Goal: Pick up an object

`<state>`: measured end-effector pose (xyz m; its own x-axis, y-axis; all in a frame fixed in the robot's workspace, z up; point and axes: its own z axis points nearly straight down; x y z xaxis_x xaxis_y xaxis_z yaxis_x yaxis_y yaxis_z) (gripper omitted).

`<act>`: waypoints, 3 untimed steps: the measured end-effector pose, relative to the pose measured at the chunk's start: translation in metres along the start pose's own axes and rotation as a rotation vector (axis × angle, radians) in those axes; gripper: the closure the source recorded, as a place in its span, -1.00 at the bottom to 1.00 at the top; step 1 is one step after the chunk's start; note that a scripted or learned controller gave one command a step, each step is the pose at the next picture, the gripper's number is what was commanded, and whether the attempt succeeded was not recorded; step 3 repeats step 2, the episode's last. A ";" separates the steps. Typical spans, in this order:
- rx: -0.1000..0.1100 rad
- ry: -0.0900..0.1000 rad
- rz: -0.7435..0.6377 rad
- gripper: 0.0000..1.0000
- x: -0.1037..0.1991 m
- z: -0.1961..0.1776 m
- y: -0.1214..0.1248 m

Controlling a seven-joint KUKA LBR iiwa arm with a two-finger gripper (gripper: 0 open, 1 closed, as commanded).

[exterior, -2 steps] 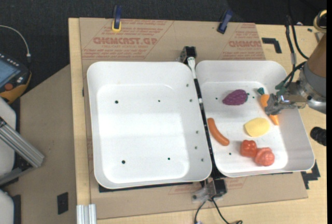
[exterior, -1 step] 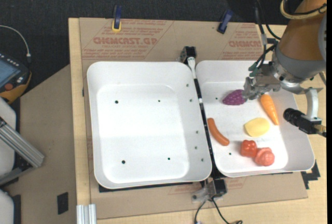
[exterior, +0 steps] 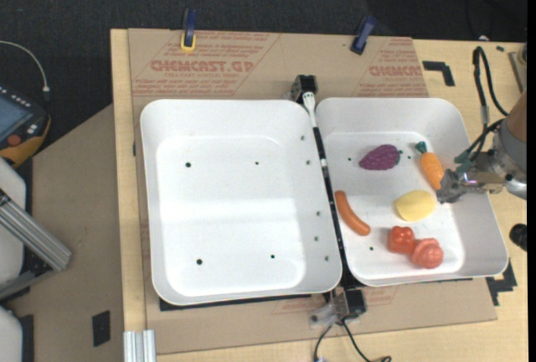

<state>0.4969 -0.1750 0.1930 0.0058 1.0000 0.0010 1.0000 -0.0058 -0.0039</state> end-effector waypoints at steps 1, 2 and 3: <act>-0.011 -0.001 -0.014 1.00 0.073 -0.025 0.045; -0.001 -0.001 0.002 1.00 -0.009 -0.009 0.002; -0.001 -0.001 0.002 1.00 -0.009 -0.009 0.002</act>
